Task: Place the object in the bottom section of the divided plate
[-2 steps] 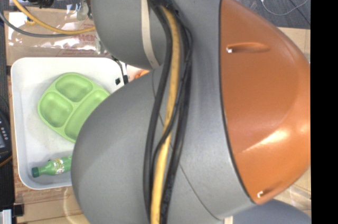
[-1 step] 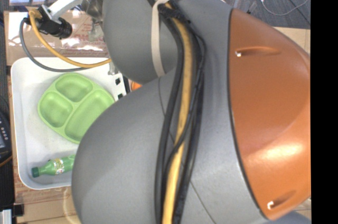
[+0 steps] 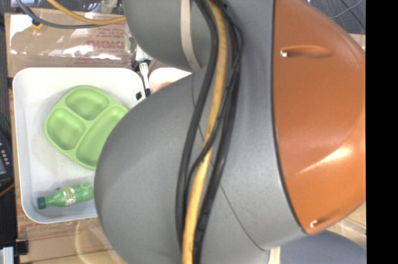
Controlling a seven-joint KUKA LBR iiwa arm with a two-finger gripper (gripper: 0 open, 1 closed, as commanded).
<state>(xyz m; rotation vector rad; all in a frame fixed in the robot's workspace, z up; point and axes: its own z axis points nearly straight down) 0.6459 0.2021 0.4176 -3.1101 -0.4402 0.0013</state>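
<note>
Left shallow white plastic bin [image 3: 25,132]: light-green three-section divided plate [image 3: 84,126] mid-bin; small green plastic bottle [image 3: 65,195] lying near the bin's lower wall, apart from the plate. Judged step: pick not yet made. Right: grey-and-orange arm [image 3: 249,119] looms over; finger state cannot be told.

bin [image 3: 25,132]: divided plate [image 3: 84,126] inside | bottle [image 3: 65,195] lying nearer the camera | arm [image 3: 249,132] above (covering right side)

A green bottle [image 3: 65,195] lies on its side near the light-green divided plate [image 3: 84,126].
</note>
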